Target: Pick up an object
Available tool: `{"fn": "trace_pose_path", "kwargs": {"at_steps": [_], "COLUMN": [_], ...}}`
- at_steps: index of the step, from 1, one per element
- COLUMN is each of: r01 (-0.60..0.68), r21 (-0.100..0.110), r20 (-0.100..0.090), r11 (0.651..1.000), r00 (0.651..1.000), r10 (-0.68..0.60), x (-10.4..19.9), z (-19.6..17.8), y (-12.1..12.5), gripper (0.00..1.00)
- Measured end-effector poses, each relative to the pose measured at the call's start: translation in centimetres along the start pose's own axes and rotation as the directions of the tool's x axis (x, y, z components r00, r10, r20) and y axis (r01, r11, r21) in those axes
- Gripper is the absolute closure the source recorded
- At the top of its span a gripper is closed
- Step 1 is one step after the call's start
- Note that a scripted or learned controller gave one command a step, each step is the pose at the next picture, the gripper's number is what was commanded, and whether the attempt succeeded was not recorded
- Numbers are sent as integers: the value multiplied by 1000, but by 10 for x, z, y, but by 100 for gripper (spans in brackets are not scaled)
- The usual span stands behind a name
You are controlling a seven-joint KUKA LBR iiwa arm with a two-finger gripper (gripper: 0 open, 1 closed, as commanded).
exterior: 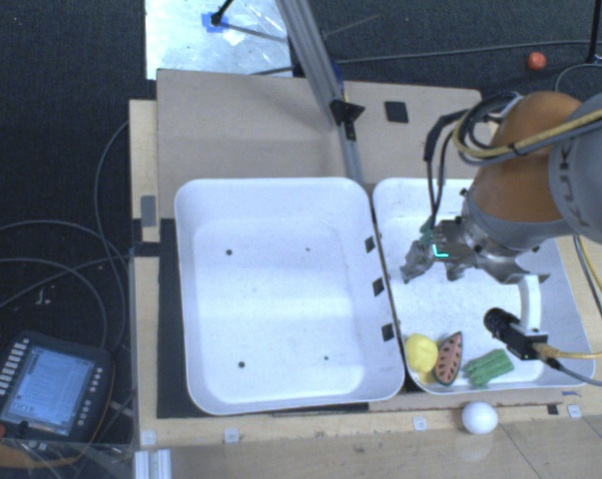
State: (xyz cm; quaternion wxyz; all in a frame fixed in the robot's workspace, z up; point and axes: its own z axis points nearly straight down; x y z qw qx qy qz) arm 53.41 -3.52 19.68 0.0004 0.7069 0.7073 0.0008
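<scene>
Camera view: gripper (427,263) hanging over right bin (400,196), fingers' state impossible to tell. Yellow object (421,351), red-brown piece (447,357) and green item (488,366) clustered along near wall. White ball (479,418) on surface (310,442) outside.

Dark carpet floor (51,88) surrounds the tan bench (251,118). A bright reflective floor patch (206,18) lies at top. A handheld control pendant (46,387) rests lower left, with cables (111,168) trailing.

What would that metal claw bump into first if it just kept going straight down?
Most likely the bare white floor of the right bin. The gripper hangs apart from the toys at the near edge, though depth is hard to judge.
</scene>
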Motion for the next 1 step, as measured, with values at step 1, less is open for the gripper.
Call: {"fn": "trace_pose_path", "kwargs": {"at_steps": [1], "r01": [7], "r21": [0], "r20": [0], "r11": [1000], "r00": [1000], "r10": [-7], "x": [129], "z": [11], "y": [67], "gripper": [0]}}
